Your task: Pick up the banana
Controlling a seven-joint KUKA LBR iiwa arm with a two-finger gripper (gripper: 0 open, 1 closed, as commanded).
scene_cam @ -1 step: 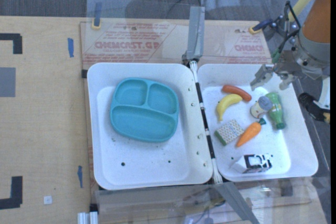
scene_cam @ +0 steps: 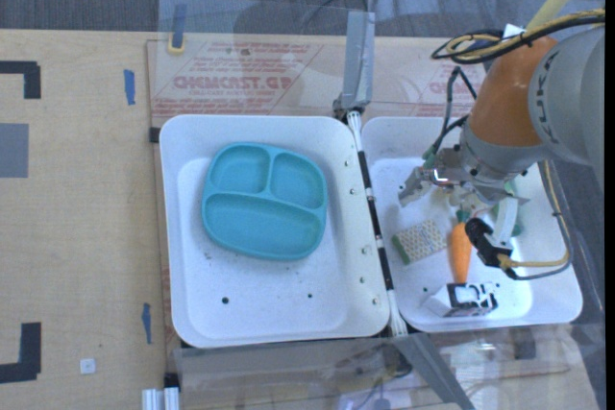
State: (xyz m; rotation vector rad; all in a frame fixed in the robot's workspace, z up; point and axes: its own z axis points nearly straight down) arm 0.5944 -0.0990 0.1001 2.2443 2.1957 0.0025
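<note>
Seen from above: bare wooden table (scene_cam: pixel 77 206) at far left, marked with black and blue tape. Next, the left bin (scene_cam: pixel 183 302), carrying a blue divided plate (scene_cam: pixel 264 202) and nothing yellow. Across the divider, the right bin (scene_cam: pixel 557 302), crowded near its middle: a speckled, sponge-like pad (scene_cam: pixel 420 240), just beside it an orange carrot-shaped piece (scene_cam: pixel 460 253) lying roughly upright in the view, and below those a small white-and-black item (scene_cam: pixel 468 298). Above that cluster, the grey arm (scene_cam: pixel 524 101) with its orange band, reaching in from the right and hanging low over the bin, wrist directly over the clutter. Jaws buried beneath the wrist hardware and cables; impossible to tell whether open, closed or gripping anything. Banana not to be made out with any certainty; judged to lie in the right bin, hidden under the arm, so colour, shape and lie left unreported. Task judged unfinished: nothing visibly lifted, no fruit clear of the bin, the grasp itself and the raise both apparently to come.
</note>
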